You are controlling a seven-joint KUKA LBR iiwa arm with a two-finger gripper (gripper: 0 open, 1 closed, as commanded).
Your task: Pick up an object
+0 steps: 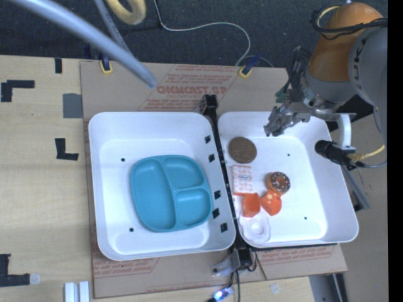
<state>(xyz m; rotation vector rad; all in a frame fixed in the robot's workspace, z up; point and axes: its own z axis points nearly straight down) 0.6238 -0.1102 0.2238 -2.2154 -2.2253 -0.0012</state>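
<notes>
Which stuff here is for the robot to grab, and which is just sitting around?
For the job:
gripper
brown disc
packet
donut
orange pieces
white cup
right bin

Just lying about:
blue tray
left bin
white cable

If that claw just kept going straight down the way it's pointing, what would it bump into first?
Probably bare white floor at the back of the right bin. The gripper points down and slightly left; the brown round cookie lies further left, though depth is hard to judge.
</notes>
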